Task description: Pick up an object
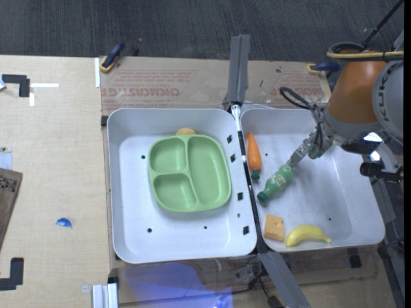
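The right bin (347, 204) holds an orange carrot (254, 153) by its left wall and a green bottle (274, 183) lying tilted in the middle. A pale orange cheese block (274, 228) and a yellow banana (306, 235) lie near its front edge. My gripper (300, 154) reaches in from the right, slanted down and to the left. Its tip hangs just above and to the right of the bottle's upper end. I see nothing held in it.
The left bin (128, 197) holds a green divided plate (190, 172) with a small yellow-orange thing (185, 132) peeking out behind it. A grey divider bar (239, 69) runs between the bins. The arm's orange band (353, 92) looms over the right bin's back right corner.
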